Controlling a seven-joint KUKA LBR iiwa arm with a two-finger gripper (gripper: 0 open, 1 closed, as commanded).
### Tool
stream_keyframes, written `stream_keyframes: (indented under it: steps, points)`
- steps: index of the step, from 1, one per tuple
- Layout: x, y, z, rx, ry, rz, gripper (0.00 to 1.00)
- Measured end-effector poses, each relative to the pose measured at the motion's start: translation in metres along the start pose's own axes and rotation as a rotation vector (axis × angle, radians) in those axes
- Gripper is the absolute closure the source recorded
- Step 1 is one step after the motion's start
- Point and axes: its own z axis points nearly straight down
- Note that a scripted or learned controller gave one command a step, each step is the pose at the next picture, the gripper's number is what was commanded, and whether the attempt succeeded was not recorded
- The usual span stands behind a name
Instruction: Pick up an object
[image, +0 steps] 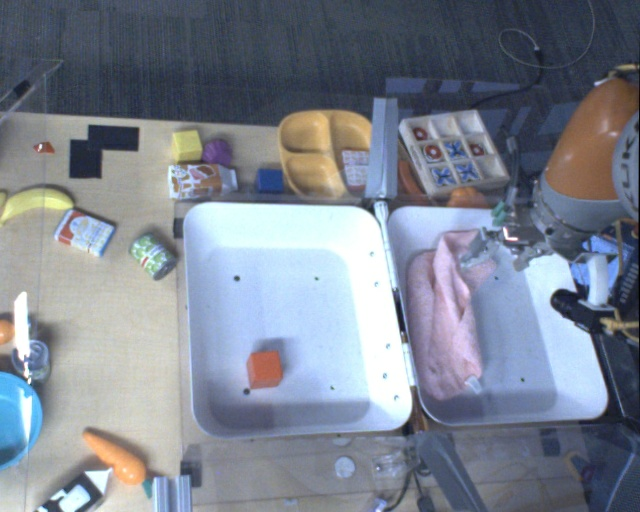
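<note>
A pink cloth (445, 312) lies crumpled along the left side of the right bin (560, 400). An orange cube (265, 369) sits on the floor of the left bin (300, 225), towards its front left. My gripper (490, 245) hangs over the back of the right bin, right at the cloth's upper right corner, which rises towards it. The grey arm with its orange band (595, 140) comes in from the right.
Behind the bins stand a yellow divided dish (322, 150) and a tic-tac-toe board (453, 150). On the bench to the left lie a banana (35, 203), a small carton (84, 232), a can (153, 255), a carrot (117, 456) and a blue bowl (18, 420).
</note>
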Motion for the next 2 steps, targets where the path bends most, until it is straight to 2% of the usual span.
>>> stream_keyframes:
  steps: [1, 2]
  points:
    - [0.025, 0.033, 0.096, -0.014, -0.003, -0.072, 0.00]
    - [0.026, 0.036, 0.082, -0.023, -0.006, -0.072, 1.00]
